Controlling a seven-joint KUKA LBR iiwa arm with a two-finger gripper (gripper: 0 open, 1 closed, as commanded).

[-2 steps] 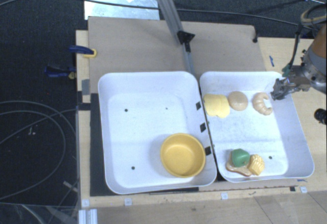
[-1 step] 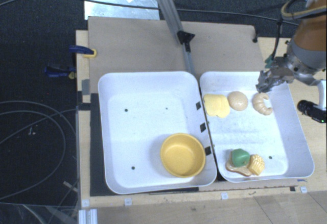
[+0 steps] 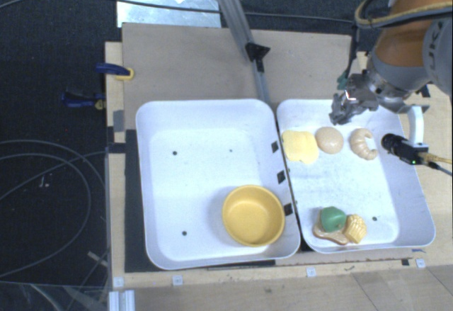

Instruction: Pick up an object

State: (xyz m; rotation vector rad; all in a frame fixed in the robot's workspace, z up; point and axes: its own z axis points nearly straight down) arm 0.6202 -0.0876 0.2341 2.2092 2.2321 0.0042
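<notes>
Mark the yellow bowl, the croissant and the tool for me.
yellow bowl (image 3: 253, 215), camera view, inner bottom.
croissant (image 3: 364, 143), camera view, middle of its curve.
tool (image 3: 340, 115), camera view, at its tips.

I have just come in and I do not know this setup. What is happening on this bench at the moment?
A grey robot arm reaches in from the right, and its gripper hangs over the far part of the right bin, close to a round beige object. A pale yellow piece, a croissant-shaped toy and a green and yellow toy also lie in that bin. The left bin holds a yellow bowl. Nothing appears lifted yet.
</notes>
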